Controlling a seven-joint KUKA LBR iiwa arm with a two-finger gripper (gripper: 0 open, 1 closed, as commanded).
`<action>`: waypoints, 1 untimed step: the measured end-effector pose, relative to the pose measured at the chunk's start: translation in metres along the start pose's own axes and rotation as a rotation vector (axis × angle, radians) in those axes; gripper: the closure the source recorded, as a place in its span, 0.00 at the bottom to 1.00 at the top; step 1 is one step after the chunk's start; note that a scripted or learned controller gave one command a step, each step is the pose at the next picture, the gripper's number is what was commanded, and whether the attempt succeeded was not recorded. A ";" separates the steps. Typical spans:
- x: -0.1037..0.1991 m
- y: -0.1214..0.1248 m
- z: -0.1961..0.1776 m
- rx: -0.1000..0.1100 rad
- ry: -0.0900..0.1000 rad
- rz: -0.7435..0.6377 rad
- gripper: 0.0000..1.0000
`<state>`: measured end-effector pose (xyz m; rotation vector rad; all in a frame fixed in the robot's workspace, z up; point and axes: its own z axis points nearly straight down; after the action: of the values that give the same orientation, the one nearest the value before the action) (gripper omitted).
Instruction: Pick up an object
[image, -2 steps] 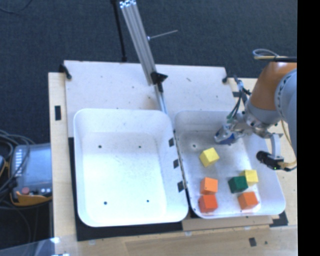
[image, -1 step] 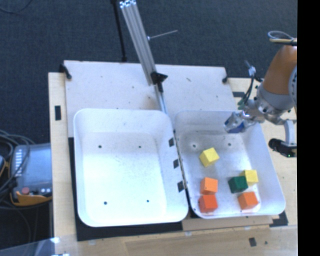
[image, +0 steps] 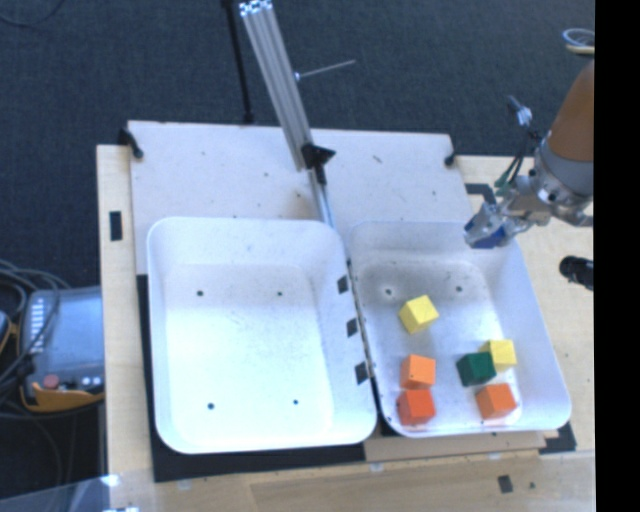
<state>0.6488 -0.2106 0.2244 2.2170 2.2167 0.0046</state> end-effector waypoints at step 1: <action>0.040 -0.022 -0.005 0.007 0.002 -0.005 1.00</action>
<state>0.6273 -0.1708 0.2292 2.2158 2.2275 -0.0005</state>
